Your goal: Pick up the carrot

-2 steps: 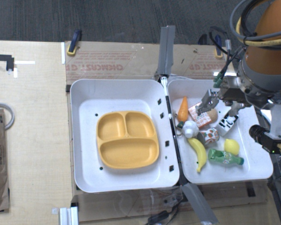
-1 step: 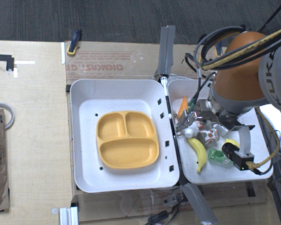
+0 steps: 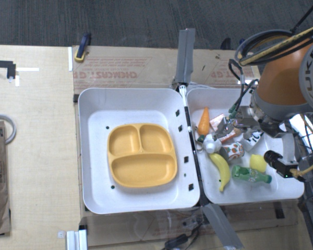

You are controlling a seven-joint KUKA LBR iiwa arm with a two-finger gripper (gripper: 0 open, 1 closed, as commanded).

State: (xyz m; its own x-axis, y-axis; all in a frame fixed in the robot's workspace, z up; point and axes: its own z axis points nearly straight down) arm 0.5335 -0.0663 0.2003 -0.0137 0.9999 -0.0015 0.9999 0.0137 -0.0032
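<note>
While the grey arm point(image 3: 281, 87) with its orange band reaches in from the right, its pincer point(image 3: 233, 123) sits low over the upper middle of the right bin point(image 3: 297, 190), among the clutter there; whether it is open or closed cannot be told, and nothing is seen held in it.

Right bin, contents:
- carrot point(image 3: 204, 120), orange, standing roughly lengthwise near the bin's left wall in the upper part, narrow end pointing away from the camera; it lies just left of the pincer, apart from it.
- banana point(image 3: 221, 170), yellow, curved, in the lower left part of the bin, below the carrot.
- small white round item point(image 3: 213, 146), between carrot and banana.
- red and white patterned item point(image 3: 233, 151), just right of the white one.
- yellow block-like piece point(image 3: 257, 162), right of centre.
- green bottle-shaped item point(image 3: 251, 175), lying on its side along the lower part, just right of the banana.

Left bin point(image 3: 88, 155), contents:
- yellow divided plate point(image 3: 142, 155), three compartments, lying flat at the centre.

Both bins rest side by side on the table point(image 3: 36, 139).
</note>
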